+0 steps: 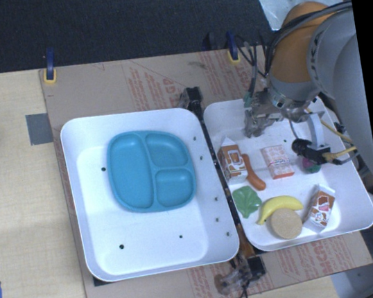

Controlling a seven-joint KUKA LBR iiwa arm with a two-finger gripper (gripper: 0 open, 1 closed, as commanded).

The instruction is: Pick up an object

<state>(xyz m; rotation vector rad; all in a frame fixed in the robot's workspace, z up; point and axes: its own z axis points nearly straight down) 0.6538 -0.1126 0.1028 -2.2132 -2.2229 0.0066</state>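
- While the grey arm [329,52] reaches in from the right, its jaws are over the far left corner of the right bin [366,218], above bare white floor. Whether they are open or closed cannot be told from this angle.
- Just to the near side of the jaws lie a brown-and-white packet [232,161], a sausage [255,177] against the packet's right edge, and a small pink-and-white box [277,162].
- Along that bin's near side sit a green leafy piece [246,200], a banana [278,206], a round tan disc [285,224] touching the banana, and a tilted carton [319,209].
- The left bin [98,257], beside it on the bench [16,228], holds a blue divided plate [151,169].
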